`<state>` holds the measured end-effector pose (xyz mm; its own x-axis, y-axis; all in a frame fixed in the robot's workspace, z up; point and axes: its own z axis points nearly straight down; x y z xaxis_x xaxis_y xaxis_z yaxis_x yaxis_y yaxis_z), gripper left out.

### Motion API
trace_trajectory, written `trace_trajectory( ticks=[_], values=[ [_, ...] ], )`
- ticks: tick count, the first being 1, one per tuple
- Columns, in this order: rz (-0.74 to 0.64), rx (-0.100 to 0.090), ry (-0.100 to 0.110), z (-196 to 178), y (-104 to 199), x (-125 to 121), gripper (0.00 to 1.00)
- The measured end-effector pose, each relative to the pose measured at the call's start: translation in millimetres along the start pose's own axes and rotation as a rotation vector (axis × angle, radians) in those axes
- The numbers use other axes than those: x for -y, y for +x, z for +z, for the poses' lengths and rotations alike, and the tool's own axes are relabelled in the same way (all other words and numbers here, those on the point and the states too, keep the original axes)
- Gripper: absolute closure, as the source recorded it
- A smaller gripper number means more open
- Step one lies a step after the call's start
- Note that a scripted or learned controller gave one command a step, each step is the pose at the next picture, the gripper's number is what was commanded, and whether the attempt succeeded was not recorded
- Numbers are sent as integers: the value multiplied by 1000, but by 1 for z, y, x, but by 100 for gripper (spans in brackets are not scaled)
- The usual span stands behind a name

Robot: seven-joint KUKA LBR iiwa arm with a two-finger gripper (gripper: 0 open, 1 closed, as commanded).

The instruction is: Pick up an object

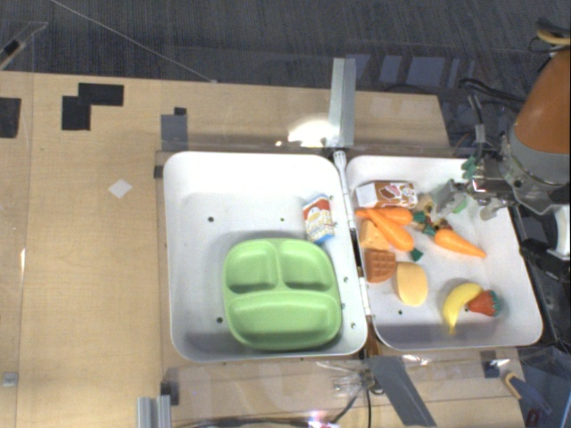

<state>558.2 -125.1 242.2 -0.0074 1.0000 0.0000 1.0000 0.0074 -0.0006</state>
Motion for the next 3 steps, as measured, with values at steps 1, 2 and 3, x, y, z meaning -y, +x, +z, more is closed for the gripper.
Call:
trace_trajectory(
  ticks=[1,2,3],
  values=[
    [-29,0,-2,-42,32,-11,0],
    [81,2,-2,-82,17,14,0],
    [92,0,1,23,5,-3,0]
  ],
)
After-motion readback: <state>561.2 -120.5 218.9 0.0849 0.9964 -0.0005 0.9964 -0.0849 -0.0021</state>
